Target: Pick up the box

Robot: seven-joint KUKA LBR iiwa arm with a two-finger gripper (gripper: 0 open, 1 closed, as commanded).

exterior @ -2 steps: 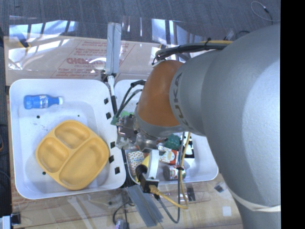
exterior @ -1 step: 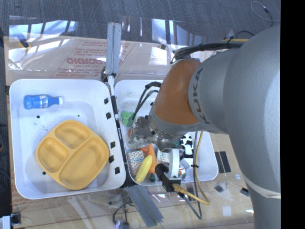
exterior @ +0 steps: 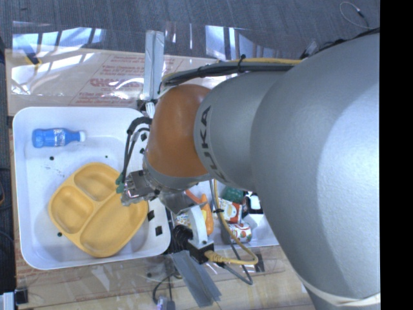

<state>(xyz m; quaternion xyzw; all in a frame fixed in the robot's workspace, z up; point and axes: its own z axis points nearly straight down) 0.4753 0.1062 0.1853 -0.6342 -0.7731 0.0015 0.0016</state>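
Note:
The grey arm with its orange band (exterior: 174, 134) covers most of the right bin (exterior: 268, 234). Below the arm a few items peek out: a small white and red printed pack (exterior: 233, 213), possibly the box, an orange object (exterior: 200, 202) and a white labelled item (exterior: 184, 221). The gripper (exterior: 134, 189) hangs over the right edge of the left bin, above the rim of the yellow plate. Nothing is seen held in it.
The left bin (exterior: 26, 237) holds a yellow divided plate (exterior: 93, 208) at the front and a blue bottle (exterior: 57, 137) lying at the back left. Clear plastic sheeting (exterior: 97, 76) lies behind the bins. Cables and a grey bracket (exterior: 200, 273) sit at the front edge.

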